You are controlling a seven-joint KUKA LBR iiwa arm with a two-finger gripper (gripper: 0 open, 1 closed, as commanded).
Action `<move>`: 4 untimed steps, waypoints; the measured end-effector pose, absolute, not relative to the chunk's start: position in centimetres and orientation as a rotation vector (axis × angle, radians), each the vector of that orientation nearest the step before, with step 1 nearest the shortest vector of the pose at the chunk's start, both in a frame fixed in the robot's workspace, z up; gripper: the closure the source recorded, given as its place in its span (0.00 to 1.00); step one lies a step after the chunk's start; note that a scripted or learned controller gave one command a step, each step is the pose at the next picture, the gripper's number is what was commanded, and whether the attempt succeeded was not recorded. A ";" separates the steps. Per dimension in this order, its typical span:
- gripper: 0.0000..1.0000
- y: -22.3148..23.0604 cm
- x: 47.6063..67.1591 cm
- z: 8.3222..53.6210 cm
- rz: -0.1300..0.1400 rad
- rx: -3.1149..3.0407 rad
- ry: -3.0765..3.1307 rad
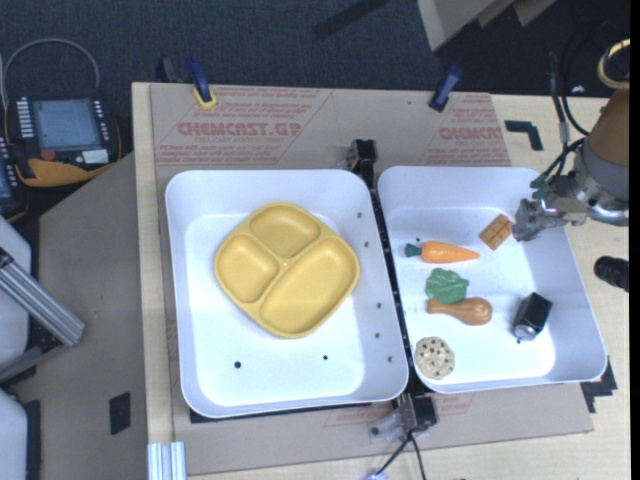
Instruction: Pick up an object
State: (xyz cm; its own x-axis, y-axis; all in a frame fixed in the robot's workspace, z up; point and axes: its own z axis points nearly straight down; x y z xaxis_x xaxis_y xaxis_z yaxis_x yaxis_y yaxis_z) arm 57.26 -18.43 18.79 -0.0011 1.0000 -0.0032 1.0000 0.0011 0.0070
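Gripper [530, 218] low beside brown block [496, 232]

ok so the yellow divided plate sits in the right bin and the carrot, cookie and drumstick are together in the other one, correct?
Not quite. The camera view shows the yellow divided plate in the left bin, not the right. The carrot, cookie and drumstick are indeed together in the other one, the right bin.

One camera sits high above the surface [300, 118] and looks down at a slant. It is far enough away to see both white bins, the left bin [200, 368] and the right bin [570, 358], and some floor at the far side
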 end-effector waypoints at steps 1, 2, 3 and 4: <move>1.00 -18.5 57.4 21.3 0.004 2.216 2.218; 1.00 -12.9 57.1 22.4 0.001 2.217 2.228; 1.00 -7.4 58.3 22.7 0.003 2.215 2.227; 1.00 -1.7 57.5 22.0 -0.001 2.218 2.231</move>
State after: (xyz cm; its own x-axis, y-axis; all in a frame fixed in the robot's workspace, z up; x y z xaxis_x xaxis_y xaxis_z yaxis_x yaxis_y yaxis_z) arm 57.45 -1.69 22.02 -0.0060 1.0000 0.0027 1.0000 0.0060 -0.0032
